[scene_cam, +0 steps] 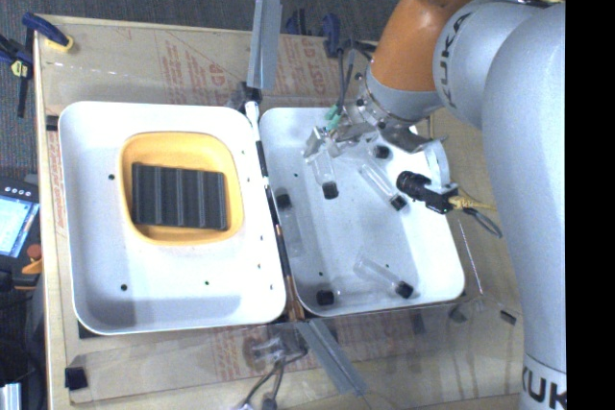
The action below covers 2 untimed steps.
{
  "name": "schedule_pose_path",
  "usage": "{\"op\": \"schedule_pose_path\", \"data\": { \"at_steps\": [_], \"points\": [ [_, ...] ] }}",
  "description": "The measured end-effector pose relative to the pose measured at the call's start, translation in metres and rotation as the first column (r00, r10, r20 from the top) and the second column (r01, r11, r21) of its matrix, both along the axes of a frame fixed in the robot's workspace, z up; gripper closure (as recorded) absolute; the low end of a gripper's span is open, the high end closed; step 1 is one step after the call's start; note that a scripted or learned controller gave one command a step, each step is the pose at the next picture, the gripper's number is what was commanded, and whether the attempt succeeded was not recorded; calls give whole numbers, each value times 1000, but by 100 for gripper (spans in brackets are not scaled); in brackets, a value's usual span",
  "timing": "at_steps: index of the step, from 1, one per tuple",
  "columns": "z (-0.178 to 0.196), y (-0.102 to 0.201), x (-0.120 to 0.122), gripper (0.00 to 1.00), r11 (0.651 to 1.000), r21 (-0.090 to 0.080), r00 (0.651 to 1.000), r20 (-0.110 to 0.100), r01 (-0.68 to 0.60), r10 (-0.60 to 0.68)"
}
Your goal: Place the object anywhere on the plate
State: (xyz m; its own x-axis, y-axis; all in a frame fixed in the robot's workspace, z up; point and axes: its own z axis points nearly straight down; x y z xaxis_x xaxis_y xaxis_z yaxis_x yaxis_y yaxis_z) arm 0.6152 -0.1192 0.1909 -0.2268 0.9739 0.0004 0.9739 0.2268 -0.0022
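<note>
The object to place is hard to make out. It is perhaps the clear piece with a dark end [382, 276] that lies in the right bin [437, 278], near its front right corner, but I cannot tell for sure. It is not on the plate [178, 146]. The plate is yellow w/ a dark ribbed middle and sits in the left bin [91, 206], approx. in the centre and well apart from the clear piece.

The tool [363, 197] is over the back half of the right bin. Its two clear fingers [325, 173] w/ dark tips are spread apart, i.e. released, w/ nothing visible between them. The grey arm [509, 82] w/ orange band comes in from the right. Both bins rest side by side on the worktop [144, 53].
</note>
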Motion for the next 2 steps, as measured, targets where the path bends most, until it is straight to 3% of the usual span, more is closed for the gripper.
{"op": "schedule_pose_path", "data": {
  "at_steps": [1, 2],
  "points": [
    [0, 71, 2, 100, 991, 1, 991, -4, -137, 137],
    [0, 71, 2, 0, 991, 1, 991, -3, -136, 136]
  ]
}}
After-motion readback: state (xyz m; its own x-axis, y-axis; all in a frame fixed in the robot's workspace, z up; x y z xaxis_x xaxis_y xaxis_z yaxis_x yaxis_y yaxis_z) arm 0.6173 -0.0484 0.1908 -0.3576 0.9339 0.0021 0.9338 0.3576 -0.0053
